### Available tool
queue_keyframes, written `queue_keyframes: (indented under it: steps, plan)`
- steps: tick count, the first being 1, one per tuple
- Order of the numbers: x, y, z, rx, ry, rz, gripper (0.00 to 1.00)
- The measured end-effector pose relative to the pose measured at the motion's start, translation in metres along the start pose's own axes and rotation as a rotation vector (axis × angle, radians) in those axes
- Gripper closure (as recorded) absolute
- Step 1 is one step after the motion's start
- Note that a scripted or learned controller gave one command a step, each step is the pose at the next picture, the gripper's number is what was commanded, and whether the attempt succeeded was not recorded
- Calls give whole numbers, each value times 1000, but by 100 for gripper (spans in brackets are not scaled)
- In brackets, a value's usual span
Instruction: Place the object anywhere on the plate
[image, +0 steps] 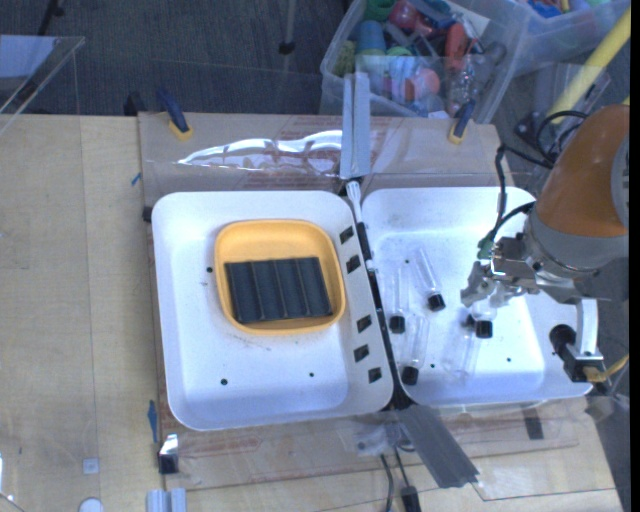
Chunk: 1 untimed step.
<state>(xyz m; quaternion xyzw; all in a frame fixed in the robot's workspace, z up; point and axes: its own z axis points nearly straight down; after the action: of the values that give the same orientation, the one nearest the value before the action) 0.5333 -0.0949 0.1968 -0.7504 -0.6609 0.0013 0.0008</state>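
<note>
Resting on rounded yellow plate (228, 243): dark ribbed rectangular block (278, 289).

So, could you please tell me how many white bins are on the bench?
2: the left bin, which holds the yellow plate, and the right bin beside it, where the hand reaches in. None seem hidden.

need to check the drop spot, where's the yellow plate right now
The yellow plate lies in the left bin of the camera view, near its middle, with a dark ridged block lying on it; the gripper is over the right bin.
</note>
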Motion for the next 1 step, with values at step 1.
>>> queue_keyframes:
  steps: [1]
  plan:
    - [16, 0, 13, 2, 2, -219, 100]
